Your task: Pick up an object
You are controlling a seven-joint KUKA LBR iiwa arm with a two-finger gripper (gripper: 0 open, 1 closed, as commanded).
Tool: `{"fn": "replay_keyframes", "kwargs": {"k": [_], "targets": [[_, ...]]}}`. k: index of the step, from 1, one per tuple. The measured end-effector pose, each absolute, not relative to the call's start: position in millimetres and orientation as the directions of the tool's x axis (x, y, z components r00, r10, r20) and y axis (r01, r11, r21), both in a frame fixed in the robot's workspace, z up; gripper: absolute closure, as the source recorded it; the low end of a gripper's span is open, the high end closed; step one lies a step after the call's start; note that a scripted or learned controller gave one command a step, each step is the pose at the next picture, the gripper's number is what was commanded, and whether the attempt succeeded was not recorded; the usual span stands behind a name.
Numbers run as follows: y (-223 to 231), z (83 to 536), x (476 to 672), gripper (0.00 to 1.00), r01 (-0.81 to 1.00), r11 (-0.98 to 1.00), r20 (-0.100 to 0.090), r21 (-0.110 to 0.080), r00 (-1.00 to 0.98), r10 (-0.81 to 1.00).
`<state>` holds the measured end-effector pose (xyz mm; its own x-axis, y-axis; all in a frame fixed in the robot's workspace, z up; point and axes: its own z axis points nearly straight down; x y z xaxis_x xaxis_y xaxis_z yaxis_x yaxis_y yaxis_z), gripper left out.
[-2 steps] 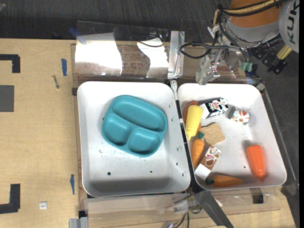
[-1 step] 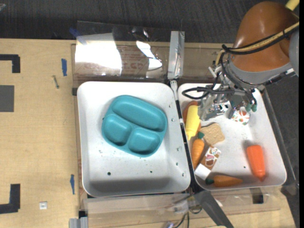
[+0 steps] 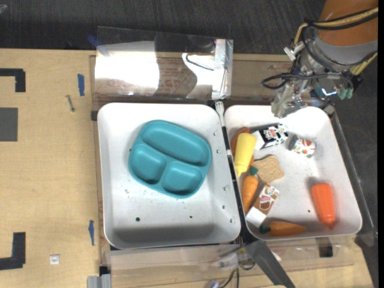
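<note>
Orange carrot (image 3: 324,203) lies clear; we'd drop our end effector (image 3: 287,102) squarely there, grip state unclear

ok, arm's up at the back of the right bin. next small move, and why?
Probably lower and come forward a little toward the black-and-white item. The gripper hangs over the right bin's far rim with nothing seen in it, and that item lies closest, with bare floor on its near side.
</note>
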<state>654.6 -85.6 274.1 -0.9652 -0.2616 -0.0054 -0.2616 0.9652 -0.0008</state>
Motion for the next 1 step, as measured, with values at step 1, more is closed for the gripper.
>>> {"fn": "replay_keyframes", "kwargs": {"k": [1], "targets": [[-57.1, 254.9, 668.4, 1.00, -0.288, 0.958, -0.002, 0.002, -0.958, -0.288]]}}
